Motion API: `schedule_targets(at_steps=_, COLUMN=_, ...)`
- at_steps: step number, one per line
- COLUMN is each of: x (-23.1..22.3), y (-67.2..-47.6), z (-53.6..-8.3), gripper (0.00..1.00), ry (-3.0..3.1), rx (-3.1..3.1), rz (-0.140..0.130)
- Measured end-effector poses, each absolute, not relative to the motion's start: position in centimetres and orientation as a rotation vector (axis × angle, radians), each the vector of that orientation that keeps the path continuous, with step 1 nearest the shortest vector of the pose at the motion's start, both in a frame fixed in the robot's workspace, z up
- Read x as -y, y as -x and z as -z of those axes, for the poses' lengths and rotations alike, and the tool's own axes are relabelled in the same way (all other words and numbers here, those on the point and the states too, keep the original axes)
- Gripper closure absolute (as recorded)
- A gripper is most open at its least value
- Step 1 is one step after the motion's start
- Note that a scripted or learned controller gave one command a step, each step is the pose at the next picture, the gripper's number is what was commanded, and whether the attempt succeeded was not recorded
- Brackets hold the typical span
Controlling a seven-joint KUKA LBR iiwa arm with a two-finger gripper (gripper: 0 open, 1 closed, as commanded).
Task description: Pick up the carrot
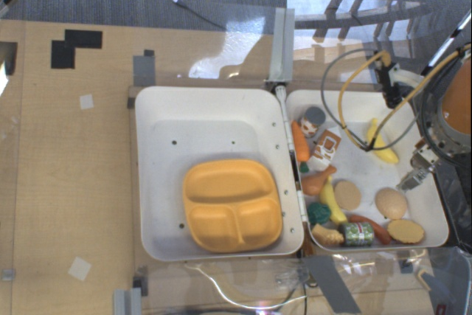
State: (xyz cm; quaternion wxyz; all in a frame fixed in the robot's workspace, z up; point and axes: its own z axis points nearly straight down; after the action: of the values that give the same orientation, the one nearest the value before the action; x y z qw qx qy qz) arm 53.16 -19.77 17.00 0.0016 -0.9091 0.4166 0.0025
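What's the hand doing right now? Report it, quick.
Hand: over the right bin, apart from the carrot; open or closed cannot be told.

Grey arm [442, 114] with orange band, looping yellow cables [352, 96].

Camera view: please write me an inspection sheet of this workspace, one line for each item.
Surface: wooden bench bearing two white bins.
Job's things: carrot lies in the right bin, against its left wall.
Clutter: yellow divided tray in the left bin; banana, egg, green can and other toy foods in the right bin.
Grippers: gripper low over the right bin's right side, apart from the carrot.
Cables: yellow cable loops above the right bin.
Surroundings: black markers on the bench.
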Motion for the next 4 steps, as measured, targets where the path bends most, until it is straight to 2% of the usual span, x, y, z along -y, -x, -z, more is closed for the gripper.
schedule_targets(at_steps=2, x=18.6, y=-52.2, z=-12.9, gripper=1.00, ry=3.071, rx=-0.656, rz=0.006)
schedule_targets(at_steps=3, x=20.5, y=-54.9, z=-16.9, gripper=1.00, ry=3.121, rx=-0.347, rz=0.015)
schedule_targets(at_steps=4, x=20.5, y=-50.9, z=-12.9, gripper=1.00, ry=3.122, rx=-0.334, rz=0.004)
